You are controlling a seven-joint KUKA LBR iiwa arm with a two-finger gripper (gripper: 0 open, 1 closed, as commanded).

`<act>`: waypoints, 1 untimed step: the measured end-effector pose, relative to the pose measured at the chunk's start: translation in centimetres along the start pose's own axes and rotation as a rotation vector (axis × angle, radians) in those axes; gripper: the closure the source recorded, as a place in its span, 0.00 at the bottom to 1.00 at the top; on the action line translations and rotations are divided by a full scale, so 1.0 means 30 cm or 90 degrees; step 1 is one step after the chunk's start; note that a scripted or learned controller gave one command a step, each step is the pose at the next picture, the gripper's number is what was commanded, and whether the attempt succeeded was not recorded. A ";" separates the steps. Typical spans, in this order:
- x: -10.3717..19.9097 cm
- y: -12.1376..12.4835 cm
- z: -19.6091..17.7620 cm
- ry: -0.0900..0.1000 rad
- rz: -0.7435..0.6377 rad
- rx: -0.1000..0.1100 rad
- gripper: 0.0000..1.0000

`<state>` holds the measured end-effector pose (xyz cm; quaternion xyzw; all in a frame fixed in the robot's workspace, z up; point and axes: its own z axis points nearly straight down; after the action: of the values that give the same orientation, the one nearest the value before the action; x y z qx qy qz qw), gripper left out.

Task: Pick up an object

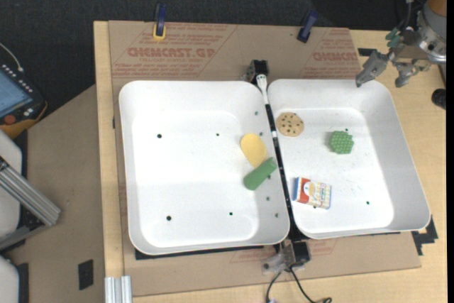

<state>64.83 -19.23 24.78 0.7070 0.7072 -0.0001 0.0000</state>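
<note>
**Gripper waits wide of the bins, nothing grasped**

Nearest lies a small printed packet (313, 192) in the right bin (397, 152). Beyond, a green block (259, 174) and yellow piece (252, 147) sit in the left bin (142, 152), then a green ball (341, 142) and cookie (289, 124). Farthest, the gripper (386, 72) hangs spread and unladen over the right bin's far corner, likely staged before choosing.

Bright, even overhead light here, the white bins (191, 223) nearly washing out; soft short shadows under the small items, and fine detail is slightly fuzzy throughout.
</note>
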 end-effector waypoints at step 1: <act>0.000 0.003 -0.038 -0.001 -0.001 -0.003 1.00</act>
<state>64.91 -19.24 25.92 0.7066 0.7076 0.0008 0.0023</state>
